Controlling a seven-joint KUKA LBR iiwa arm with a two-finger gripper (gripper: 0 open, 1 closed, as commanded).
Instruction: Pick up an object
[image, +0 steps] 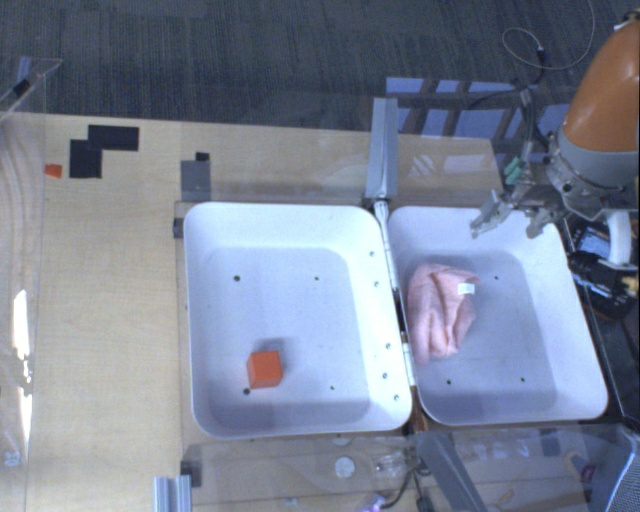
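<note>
Camera view is showing my open, empty gripper (512, 212) hovering over the right white bin (560, 400); I'm judging the crumpled pink soft cloth (441, 309) light, floppy, best pinched mid-bunch.

A small orange block (265, 369) is sitting near-left in my left bin (205, 300); a crumpled pink cloth (442, 308) is lying in my right bin (560, 300).

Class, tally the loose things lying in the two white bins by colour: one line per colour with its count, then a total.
Orange: 1, the orange block in the left bin
Pink: 1, the crumpled pink cloth in the right bin
Total: 2
</note>
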